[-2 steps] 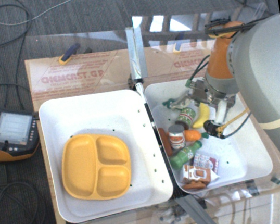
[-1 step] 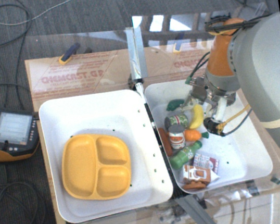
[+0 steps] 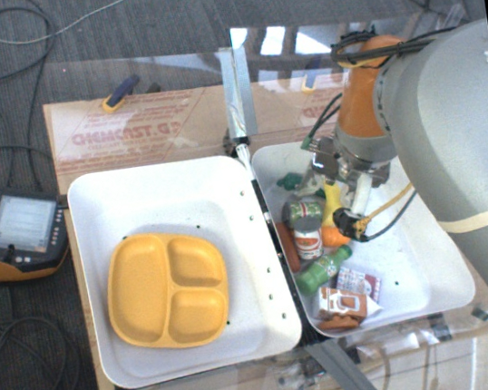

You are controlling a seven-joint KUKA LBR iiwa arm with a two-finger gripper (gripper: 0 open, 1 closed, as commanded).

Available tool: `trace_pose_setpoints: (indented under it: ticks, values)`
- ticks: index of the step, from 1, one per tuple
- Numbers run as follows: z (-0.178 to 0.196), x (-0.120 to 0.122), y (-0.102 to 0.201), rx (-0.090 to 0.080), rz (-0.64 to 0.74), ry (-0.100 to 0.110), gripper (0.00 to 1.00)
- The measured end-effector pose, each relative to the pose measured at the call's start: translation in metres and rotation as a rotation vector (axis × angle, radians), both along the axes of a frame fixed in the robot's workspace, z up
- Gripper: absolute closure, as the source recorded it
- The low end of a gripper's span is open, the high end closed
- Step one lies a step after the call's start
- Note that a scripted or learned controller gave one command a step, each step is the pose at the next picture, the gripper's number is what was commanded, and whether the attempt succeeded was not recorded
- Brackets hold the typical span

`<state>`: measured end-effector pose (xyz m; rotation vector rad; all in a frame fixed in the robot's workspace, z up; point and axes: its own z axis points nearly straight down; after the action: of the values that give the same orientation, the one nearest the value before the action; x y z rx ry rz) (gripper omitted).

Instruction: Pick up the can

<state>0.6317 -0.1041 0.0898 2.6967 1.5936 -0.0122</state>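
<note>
Small metal can w/ green top and red-white label sits in right-hand shallow white bin near its left wall, crowded by green plastic bottle; judged rigid, light, slick, so grip across mid-body; claw nearby, state cannot tell.

light: bright, even | glare: clear panel top | focus: slightly soft

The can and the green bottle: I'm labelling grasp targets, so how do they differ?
The can is stout with a red and white label; the green bottle is slimmer and green all over. The can seems to stand upright; the bottle lies on its side. Both are in the right bin, near each other.
</note>
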Motion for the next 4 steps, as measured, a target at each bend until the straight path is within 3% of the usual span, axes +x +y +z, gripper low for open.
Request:
trace_pose_setpoints:
  ticks: [1, 2, 3, 4]
  values:
    - [0.092, 0.02, 0.067, 0.007, -0.138, 0.002, 1.0]
    - [0.092, 0.02, 0.067, 0.006, -0.139, 0.003, 0.0]
    - [0.25, -0.041, -0.021, 0.006, -0.122, 0.002, 0.0]
    - [0.15, -0.107, 0.031, 0.011, -0.18, 0.006, 0.0]
